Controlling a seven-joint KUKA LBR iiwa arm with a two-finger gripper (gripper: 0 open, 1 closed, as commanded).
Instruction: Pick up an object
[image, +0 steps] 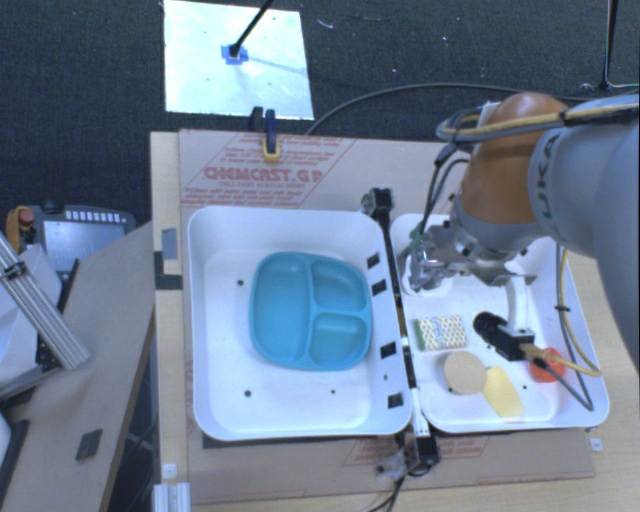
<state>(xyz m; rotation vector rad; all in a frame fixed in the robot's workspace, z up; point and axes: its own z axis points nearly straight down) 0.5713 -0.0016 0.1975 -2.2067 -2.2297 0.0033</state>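
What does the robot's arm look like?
The arm is thick, round and grey, with a shiny orange band just above the wrist. Dark letters are printed on the grey shell. Thin black and yellow cables loop around the wrist. At the bottom sits a silvery metal gripper.

The brown board (290, 165) under the bins carries red print reading "CHEMCAST", with smaller lines too fine to read. Dark letters on the grey arm (590, 170) are only partly legible.
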